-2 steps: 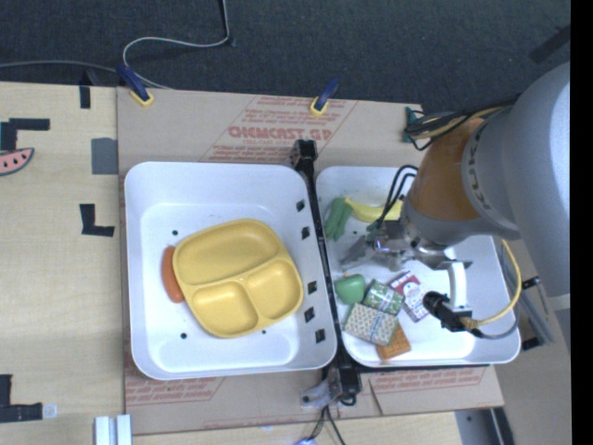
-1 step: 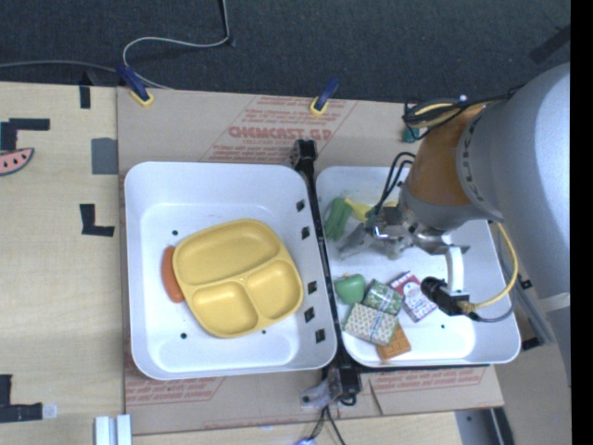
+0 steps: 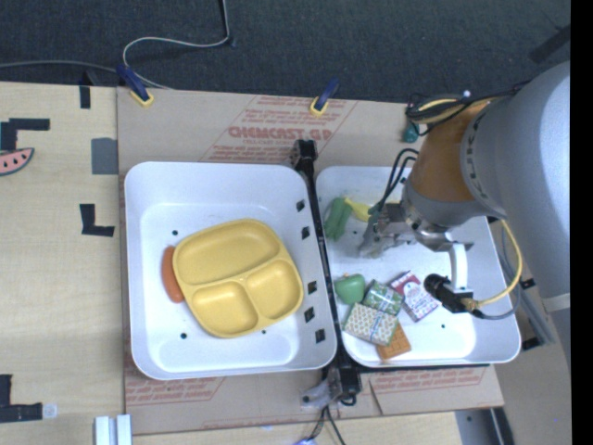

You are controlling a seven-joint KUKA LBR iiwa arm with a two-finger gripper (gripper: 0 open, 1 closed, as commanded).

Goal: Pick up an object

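Hanging low over the right bin (image 3: pixel 491 341), the jaws (image 3: pixel 378 239) sit close behind the green block (image 3: pixel 336 218), but the wrist hides them, so whether they are spread or closed, or have anything between them, I cannot tell. Taking that green block as the landmark: a yellow piece (image 3: pixel 359 209) lies just beside it on the arm's side, and a green rounded toy (image 3: pixel 350 288) sits nearer the camera, with patterned packets (image 3: pixel 372 315) and an orange cracker-like piece (image 3: pixel 395 344) beyond it. Crowding is the main risk, I judge: a closing grip could catch two pieces at once, or nudge the block against the bin's wall. Across the divider, a yellow divided plate (image 3: pixel 238 275) rests in the left bin (image 3: pixel 153 341) on the counter (image 3: pixel 56 276).
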